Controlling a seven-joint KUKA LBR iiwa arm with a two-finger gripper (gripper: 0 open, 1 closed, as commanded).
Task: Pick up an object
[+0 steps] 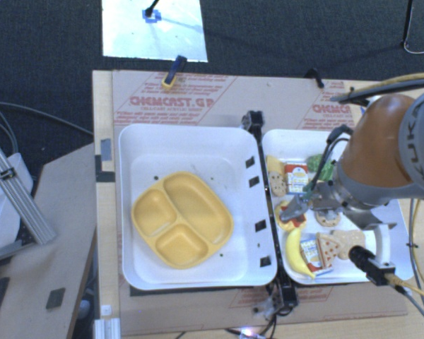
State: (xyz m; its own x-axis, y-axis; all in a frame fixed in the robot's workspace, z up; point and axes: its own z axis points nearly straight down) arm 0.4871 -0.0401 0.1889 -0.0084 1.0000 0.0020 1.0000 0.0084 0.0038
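The right bin (297,134) holds several toy foods: a banana (294,249), a pizza slice (332,246), a small carton (310,254), a red and white box (295,177), a round cookie (276,183), a cracker (328,218) and a green piece (316,164). My gripper (297,207) hangs low over the left-middle of this bin, right above an orange-yellow item (288,219). The grey and orange wrist (378,150) covers the bin's right part. Nothing can be made out held in the gripper.
The left bin (191,134) holds a yellow three-compartment plate (181,219). A black divider with clips (263,189) runs between the bins. A cable (396,282) trails off the arm at the right bin's front corner.
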